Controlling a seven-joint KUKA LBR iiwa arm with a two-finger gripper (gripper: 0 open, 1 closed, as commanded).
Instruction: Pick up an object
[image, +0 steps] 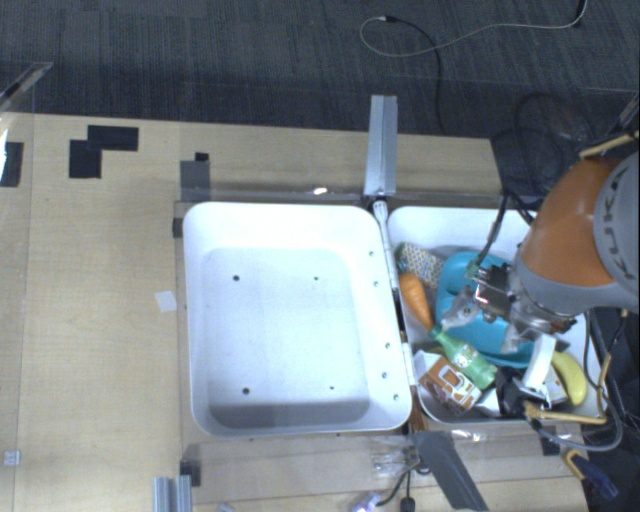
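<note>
Objects crowd the right bin (455, 228), a carrot (416, 300) at nine o'clock of the end effector (478, 300), whose opening I cannot tell; seemingly the reaching step, needing a descent onto one item next.

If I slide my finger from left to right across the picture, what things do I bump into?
Left white bin → carrot → green bottle → blue thing → robot arm → banana.
</note>
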